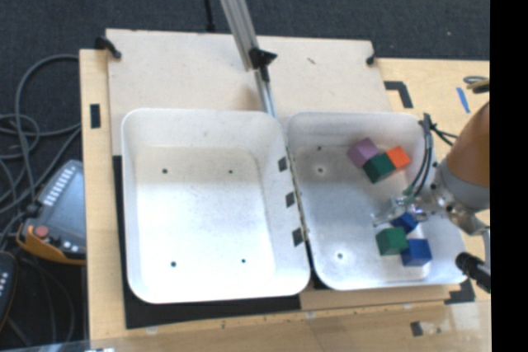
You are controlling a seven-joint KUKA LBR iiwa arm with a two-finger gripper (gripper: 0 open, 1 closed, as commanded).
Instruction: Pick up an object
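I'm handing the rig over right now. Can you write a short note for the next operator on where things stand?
Gripper: low in the right bin, over the near blocks; finger state unclear, nothing seen held.
Far cluster in the right bin: purple block, orange block, dark green block.
Near cluster: green block, blue block, another blue block by the gripper.
Left bin sits alongside.
Done: no pick shown.
Left: grasp and lift one block.

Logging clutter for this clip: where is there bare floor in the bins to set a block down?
The left bin floor is bare wall to wall. In the right bin, the strip beside the divider is free; blocks crowd its right side near the gripper.
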